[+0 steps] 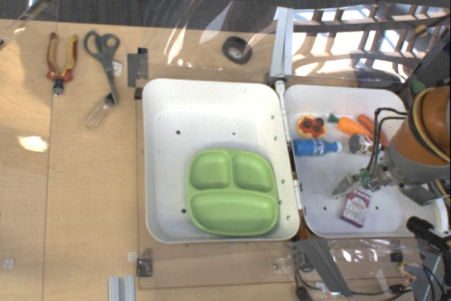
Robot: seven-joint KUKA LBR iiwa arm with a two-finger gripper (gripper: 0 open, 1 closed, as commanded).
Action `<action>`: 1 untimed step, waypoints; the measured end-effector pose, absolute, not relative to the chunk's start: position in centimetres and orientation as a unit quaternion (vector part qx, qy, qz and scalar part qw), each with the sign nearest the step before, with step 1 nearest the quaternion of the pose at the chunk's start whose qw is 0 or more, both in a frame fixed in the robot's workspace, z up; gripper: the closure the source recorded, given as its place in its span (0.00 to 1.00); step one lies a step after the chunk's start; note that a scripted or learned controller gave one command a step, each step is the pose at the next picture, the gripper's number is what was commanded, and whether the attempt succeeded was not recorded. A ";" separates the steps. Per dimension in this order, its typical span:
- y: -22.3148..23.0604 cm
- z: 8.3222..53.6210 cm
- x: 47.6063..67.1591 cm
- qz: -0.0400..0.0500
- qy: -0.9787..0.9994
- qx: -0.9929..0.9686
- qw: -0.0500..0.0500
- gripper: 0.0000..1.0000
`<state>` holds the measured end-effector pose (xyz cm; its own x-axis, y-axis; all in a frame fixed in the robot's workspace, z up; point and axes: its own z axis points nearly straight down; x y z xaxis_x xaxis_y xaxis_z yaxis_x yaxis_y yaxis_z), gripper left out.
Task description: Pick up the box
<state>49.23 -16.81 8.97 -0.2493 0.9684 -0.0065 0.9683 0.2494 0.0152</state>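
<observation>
Box [356, 208]: small, flat carton lying in the right bin [317, 218], lower right of frame; likely light, stiff, easily dented; best taken across its narrow sides. Gripper [359, 183]: just above the box, fingers spread, nothing between them. Bottle [315, 147]: nearby, upper left.

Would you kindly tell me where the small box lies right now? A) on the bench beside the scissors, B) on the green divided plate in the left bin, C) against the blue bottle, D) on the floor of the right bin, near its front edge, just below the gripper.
D: the small box lies on the right bin's white floor near its front edge, just below the gripper, apart from the blue bottle.
</observation>
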 end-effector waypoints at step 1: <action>-14.4 9.0 49.2 0.002 0.818 0.575 0.010 0.00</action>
<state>49.23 -14.40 9.01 -0.3395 0.9405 -0.0136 0.9404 0.3397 0.0153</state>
